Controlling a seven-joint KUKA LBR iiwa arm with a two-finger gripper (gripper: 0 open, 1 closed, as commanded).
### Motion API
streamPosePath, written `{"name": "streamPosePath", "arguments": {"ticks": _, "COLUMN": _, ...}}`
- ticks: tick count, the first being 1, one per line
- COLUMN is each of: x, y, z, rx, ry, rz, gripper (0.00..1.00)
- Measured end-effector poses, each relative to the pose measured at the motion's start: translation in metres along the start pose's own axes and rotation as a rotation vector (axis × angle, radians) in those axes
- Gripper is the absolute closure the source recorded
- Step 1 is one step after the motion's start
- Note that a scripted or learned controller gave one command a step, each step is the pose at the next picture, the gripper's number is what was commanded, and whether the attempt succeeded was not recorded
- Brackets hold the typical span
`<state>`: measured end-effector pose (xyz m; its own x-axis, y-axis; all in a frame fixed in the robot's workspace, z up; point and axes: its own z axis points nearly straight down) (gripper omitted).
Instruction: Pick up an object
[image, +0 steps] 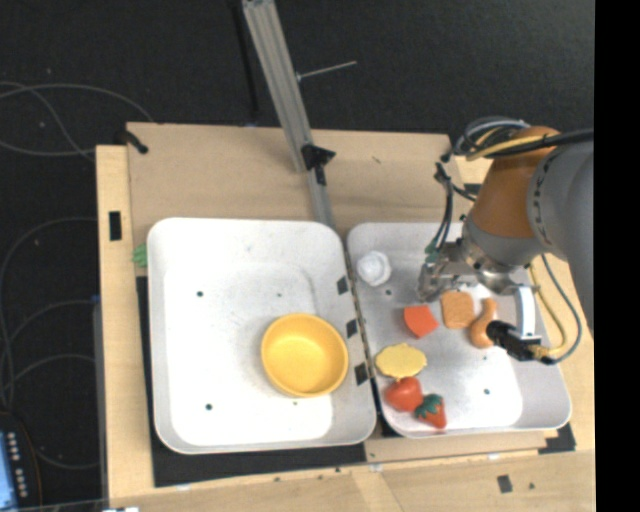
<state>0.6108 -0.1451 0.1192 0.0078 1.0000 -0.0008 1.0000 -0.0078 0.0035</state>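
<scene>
Strawberry (431, 410): right bin (540, 400), front edge, beside tomato (403, 393).
Bowl (303, 354): yellow, left bin (200, 300).
Jaws (452, 296): over tan block (458, 309); open or closed, cannot tell.

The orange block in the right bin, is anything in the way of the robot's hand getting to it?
Nothing visible sits between them. The end effector hangs just above and to the right of the orange block, with bare bin floor between. A tan piece lies close on the block's right, and a yellow piece sits just below it, so it is a bit crowded.
</scene>
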Motion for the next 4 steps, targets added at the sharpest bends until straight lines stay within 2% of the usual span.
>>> {"name": "streamPosePath", "arguments": {"ticks": 1, "x": 0.004, "y": 0.004, "z": -0.045, "rx": -0.002, "ry": 0.001, "rz": -0.011, "gripper": 1.00}}
{"name": "streamPosePath", "arguments": {"ticks": 2, "x": 0.007, "y": 0.010, "z": -0.108, "rx": -0.005, "ry": 0.000, "rz": -0.012, "gripper": 1.00}}
{"name": "streamPosePath", "arguments": {"ticks": 3, "x": 0.007, "y": 0.011, "z": -0.119, "rx": 0.001, "ry": 0.002, "rz": -0.013, "gripper": 1.00}}
{"name": "streamPosePath", "arguments": {"ticks": 4, "x": 0.065, "y": 0.009, "z": -0.128, "rx": 0.001, "ry": 0.003, "rz": -0.016, "gripper": 1.00}}
